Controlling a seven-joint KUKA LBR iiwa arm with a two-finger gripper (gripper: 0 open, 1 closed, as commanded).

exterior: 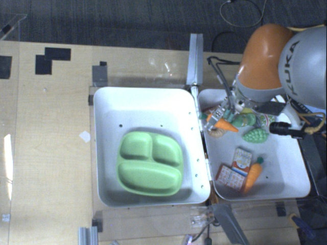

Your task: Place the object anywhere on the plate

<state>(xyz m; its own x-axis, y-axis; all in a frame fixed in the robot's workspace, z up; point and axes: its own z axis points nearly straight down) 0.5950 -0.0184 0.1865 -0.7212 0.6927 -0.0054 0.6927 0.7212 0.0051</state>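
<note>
A: Looking down from the overhead camera, we've got the arm [286, 60] reaching in from the right, and its gripper [223, 112] is low over the back-left corner of the right bin [286, 188]. There's a small orange carrot-shaped piece [225, 125] right at the tips.

B: Is it in the fingers, though?

A: Hard call. The orange wedge sits just under and touching the metal tips, pointing right. Whether the fingers are closed on it or merely resting against it, I cannot tell from this angle; the wrist crowds the spot.

B: And the target?

A: The green plate [150, 163], three compartments, lies in the left bin [107, 137], well apart from the gripper, with the bin walls between them.

B: How would that carrot handle, in your judgement?

A: It looks like a light, stiff plastic toy, smooth and tapered, so it could slip out toward its pointed end. I'd take it across the thicker end, not the tip.

B: Anything crowding it?

A: Plenty. A green knobbly toy [255, 135] lies just beside it, with more pale and green clutter behind. Nearer the front are a second carrot [252, 174] and two small printed cards [234, 170].

B: So where does the task stand?

A: By my reading, at the grasp stage; nothing lies on the plate yet.
</note>
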